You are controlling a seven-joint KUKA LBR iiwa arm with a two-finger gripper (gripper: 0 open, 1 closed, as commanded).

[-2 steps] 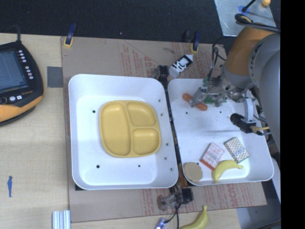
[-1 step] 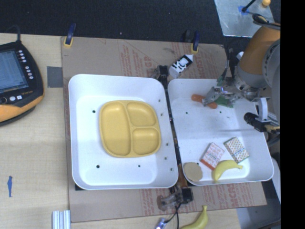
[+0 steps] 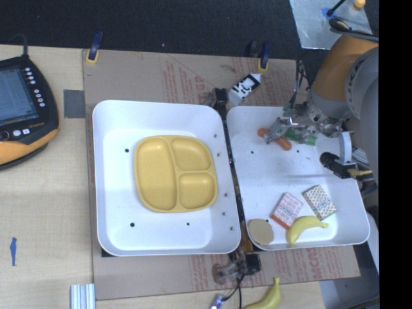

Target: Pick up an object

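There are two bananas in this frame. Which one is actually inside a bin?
The banana at the near edge of the right bin, next to the two small packets. The other banana lies outside both bins on the cardboard at the frame's bottom edge.

A single fixed camera looks down at a slant from above the bench, taking in both shallow white bins side by side: the left bin (image 3: 103,172), holding a yellow divided tray (image 3: 175,172), sits near the middle of the frame, and the right bin (image 3: 257,179) lies toward the right edge. The view is wide enough to include the cardboard sheet (image 3: 161,69) under the bins, the wooden bench top (image 3: 38,198), a teach pendant (image 3: 22,108) at far left and dark floor along the top. The grey arm (image 3: 351,76) enters from the right.
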